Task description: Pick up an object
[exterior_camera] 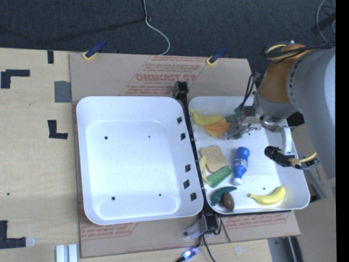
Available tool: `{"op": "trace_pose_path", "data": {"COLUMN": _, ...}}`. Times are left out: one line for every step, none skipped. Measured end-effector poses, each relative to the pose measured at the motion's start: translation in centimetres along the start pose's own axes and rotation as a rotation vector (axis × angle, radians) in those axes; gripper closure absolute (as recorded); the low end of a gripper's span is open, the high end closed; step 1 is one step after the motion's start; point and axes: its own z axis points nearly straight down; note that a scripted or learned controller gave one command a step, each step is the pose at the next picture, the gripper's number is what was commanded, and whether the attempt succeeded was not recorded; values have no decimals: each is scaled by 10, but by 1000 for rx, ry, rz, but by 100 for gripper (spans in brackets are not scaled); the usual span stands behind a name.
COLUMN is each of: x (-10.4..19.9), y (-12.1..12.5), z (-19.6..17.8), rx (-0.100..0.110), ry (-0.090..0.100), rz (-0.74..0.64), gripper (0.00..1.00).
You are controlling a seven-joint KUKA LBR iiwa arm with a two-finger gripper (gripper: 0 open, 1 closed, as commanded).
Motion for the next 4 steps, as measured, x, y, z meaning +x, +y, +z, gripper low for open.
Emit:
{"op": "trace_pose_path", "data": {"x": 8, "y": -26, "z": 0, "rx": 4, "ry": 1, "rz": 4, "gripper": 100}}
{"op": "trace_pose_path", "data": {"x": 8, "y": -25, "z": 0, "rx": 2, "ry": 1, "rz": 3, "gripper": 0}}
{"op": "trace_pose_path", "data": {"x": 5, "y": 36, "z": 15, "rx": 48, "ry": 7, "rz": 13, "gripper": 0}}
{"op": "trace_pose_path", "data": {"x": -54, "y": 10, "z": -79, "rx": -6, "ry": -4, "rz": 7, "gripper": 0}}
